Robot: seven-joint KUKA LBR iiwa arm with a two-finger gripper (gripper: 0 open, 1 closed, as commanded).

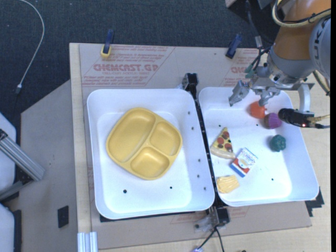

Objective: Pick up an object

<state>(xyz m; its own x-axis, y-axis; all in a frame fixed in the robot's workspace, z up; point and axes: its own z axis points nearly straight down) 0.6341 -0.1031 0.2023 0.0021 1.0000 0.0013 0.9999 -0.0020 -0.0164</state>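
The claw hangs spread open and grasping nothing, just left of the orange ball in the right bin.

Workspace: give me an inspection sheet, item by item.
Surface: bench bearing left bin and right bin.
Job's things: in right bin, pizza slice, small carton, yellow piece, green ball, purple piece, orange piece.
Clutter: yellow divided plate in left bin.
Gripper: gripper over right bin's far end, above the orange piece, open, holding nothing.
Cables: white cable on floor, far left.
Surroundings: dark carpet; blue clamps on bench edge.
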